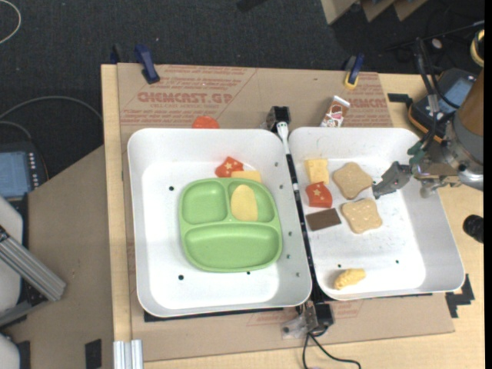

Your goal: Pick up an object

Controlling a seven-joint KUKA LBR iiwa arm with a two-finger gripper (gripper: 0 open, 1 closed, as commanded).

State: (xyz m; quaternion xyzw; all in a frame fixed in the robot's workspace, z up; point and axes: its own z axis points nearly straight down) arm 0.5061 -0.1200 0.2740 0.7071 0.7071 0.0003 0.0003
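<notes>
From where the camera looks down, the arm comes in from the right over the right-hand white bin (438, 229), and its gripper (390, 181) hangs above the upper middle of that bin. One dark finger (384, 183) juts out toward the left, its tip just beside a slice of toast (351, 179). I cannot tell whether the jaws are spread or pressed together; nothing shows between them, so I would not say anything is held.

The things on offer lie mostly in that right bin: the toast slice nearest the finger, a second toast slice (361, 215) just below it, a yellow cheese block (316, 168), a red piece (319, 195), a brown chocolate-like slab (323, 220), and a small yellow corn-like item (349, 278) well apart near the front edge. The left white bin (146, 206) bears a green divided plate (231, 244) with a pale yellow piece (244, 203) in one upper compartment, and a red-and-yellow item (231, 167) just behind the plate.

To my eye this is the approach step, before any grasp. The upper toast looks the likeliest target. The next move would call for centring over it, dropping down and closing squarely; the toast is flat and low, and its neighbours sit close, so a slight offset could nudge it aside.
</notes>
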